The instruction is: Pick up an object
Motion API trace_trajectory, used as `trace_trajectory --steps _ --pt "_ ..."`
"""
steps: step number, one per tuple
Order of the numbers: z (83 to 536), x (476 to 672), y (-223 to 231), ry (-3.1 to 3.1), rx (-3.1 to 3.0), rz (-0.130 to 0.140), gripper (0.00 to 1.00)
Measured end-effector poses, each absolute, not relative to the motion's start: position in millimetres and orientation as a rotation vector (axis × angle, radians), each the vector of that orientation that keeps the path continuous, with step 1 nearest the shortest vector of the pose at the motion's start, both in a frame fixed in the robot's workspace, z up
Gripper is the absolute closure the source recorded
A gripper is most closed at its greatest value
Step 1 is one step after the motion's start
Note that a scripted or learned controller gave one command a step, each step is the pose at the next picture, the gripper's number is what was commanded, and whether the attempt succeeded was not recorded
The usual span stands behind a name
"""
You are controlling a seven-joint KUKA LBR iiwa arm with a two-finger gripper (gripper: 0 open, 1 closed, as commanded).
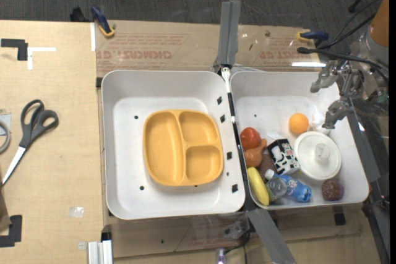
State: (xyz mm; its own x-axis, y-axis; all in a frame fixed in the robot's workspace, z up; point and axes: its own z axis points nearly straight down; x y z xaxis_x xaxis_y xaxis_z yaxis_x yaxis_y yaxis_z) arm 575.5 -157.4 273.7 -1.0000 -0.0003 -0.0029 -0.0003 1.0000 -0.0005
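The orange ball (298, 123) is lying in the right bin (272, 91), on the bare white floor near the far right part, and it is the object closest to your gripper (332, 101). From the gripper, which is hanging at the right wall of that bin, the ball is sitting to the left and a little toward the near side. You cannot tell from this view whether the gripper is apart or together, because the metal parts are overlapping each other.

The ball is round, so no long axis is deciding the approach; only the direction is counting. Just beside it, on the near side, the white round lid (318, 154) is resting, and further left the red tomato (250, 136), the black and white cow toy (282, 156) and the yellow banana (258, 185) are crowding together. In my judgement, you are needing a short move left and down. The yellow divided plate (184, 147) is lying alone in the left bin (124, 151), well apart from the arm.
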Motion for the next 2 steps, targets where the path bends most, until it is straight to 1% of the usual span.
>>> trace_trajectory --steps 1,2 --pt "135.0 606.3 -128.4 3.136 0.104 0.0 0.0" --pt "111.5 587.8 -197.1 3.123 -0.026 0.015 0.0"
